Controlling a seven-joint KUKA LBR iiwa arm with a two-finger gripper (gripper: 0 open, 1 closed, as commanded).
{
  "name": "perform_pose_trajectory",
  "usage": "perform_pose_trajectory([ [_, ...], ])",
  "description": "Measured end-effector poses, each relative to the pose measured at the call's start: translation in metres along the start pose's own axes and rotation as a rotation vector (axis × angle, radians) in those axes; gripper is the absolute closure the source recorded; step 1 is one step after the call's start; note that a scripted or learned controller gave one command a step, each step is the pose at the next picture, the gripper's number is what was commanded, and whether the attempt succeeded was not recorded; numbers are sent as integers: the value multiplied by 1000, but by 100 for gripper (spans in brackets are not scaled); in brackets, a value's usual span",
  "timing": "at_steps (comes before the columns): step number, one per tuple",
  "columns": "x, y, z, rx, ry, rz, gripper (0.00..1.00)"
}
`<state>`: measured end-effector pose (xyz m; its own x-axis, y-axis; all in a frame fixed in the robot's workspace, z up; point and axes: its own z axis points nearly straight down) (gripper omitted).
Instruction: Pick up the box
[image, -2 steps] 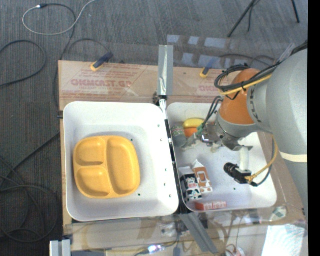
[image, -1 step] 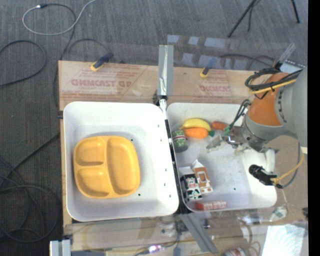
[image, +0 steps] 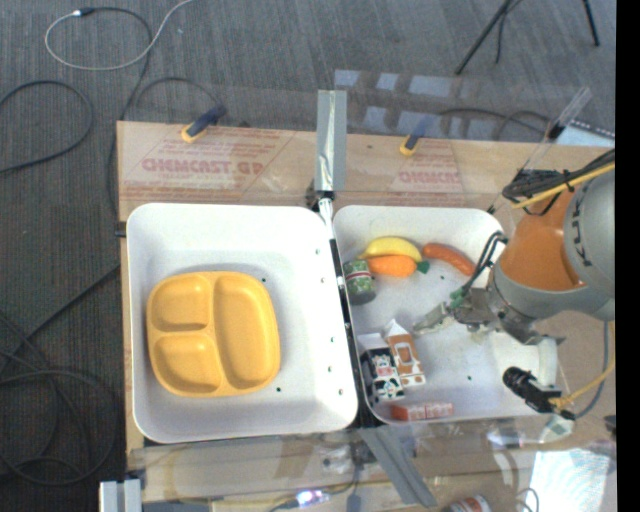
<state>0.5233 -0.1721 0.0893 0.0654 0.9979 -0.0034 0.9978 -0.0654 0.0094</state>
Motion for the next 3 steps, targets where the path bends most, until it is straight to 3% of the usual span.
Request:
perform_pose_trajectory([
  [1,-33,-29,-2,-7,10,-9,0],
  [2,-33,-29,-2,-7,10,-9,0],
  [3,-34,-25,-6,12,9,11,0],
])
